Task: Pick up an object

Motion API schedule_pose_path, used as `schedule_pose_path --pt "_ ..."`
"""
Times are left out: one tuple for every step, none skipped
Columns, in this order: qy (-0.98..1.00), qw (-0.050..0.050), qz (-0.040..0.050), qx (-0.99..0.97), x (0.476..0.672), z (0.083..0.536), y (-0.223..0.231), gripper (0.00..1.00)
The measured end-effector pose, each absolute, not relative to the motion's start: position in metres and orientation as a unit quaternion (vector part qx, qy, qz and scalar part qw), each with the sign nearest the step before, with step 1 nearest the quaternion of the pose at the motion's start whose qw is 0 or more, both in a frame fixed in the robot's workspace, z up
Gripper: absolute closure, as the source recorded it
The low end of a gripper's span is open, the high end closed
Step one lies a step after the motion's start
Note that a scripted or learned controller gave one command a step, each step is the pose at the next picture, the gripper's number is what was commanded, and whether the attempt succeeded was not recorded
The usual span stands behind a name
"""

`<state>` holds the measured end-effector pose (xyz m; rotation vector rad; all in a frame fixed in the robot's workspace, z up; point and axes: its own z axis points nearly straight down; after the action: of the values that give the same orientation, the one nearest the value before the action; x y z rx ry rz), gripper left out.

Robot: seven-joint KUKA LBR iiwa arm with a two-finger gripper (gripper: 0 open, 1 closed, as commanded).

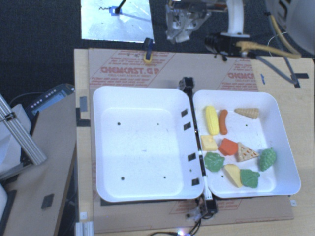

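Corn cob (pixel 211 120) in right bin (pixel 283 127), well below gripper (pixel 178 33).

The scene is evenly and fairly brightly lit from overhead, with a cool, slightly bluish cast. The two white bins (pixel 142 146) come out near overexposed; their floors show little texture, and only faint, soft shadows run along their inner walls. The small food pieces in the right bin (pixel 283 146) cast short, weak shadows. A shiny metal sheet (pixel 115 14) beyond the surface's far edge throws back a strong pale glare. The floor around the surface (pixel 83 132) is dark and grainy. Overall sharpness is modest: the printed lettering on the cardboard is legible but soft, and the arm's hardware (pixel 184 18) past the far edge looks slightly blurred. Straight edges stay straight toward the corners.
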<state>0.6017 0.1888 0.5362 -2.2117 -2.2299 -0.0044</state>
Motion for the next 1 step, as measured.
schedule_pose_path --pt "-0.710 0.003 0.0039 -0.704 0.5990 0.4251 0.2374 1.00"
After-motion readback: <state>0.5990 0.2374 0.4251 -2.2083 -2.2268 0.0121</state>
